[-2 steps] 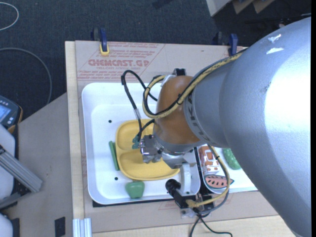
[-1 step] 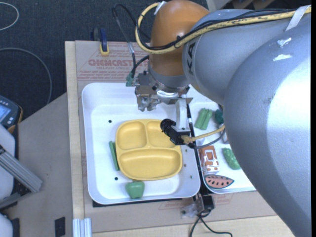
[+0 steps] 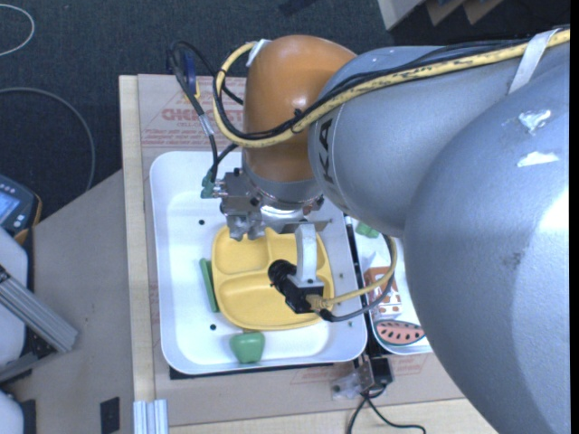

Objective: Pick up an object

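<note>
Nearest, a small green lump (image 3: 246,345) sits against the near rim of the left bin (image 3: 174,242); it looks light and rounded, so it may roll out of a pinch. To the right, a watermelon-slice piece (image 3: 399,333) lies at the near end of the right bin (image 3: 382,253), which the arm mostly covers. Further in, a yellow dish (image 3: 249,287) with a moulded divider fills the middle of the left bin, and a thin green strip (image 3: 209,285) lies just beside its left edge. The dish looks like stiff, light, smooth plastic. It is too broad to span, so the raised rim or the divider ridge is likely the only workable hold, and it may slip or tip when lifted by one edge. The gripper (image 3: 246,224) hangs over the far edge of the dish, close to or touching it; I cannot tell whether it is open or closed, and nothing is visibly held. A bit of green (image 3: 366,231) shows at the far left of the right bin. Both bins rest on the tan surface (image 3: 90,233).
</note>
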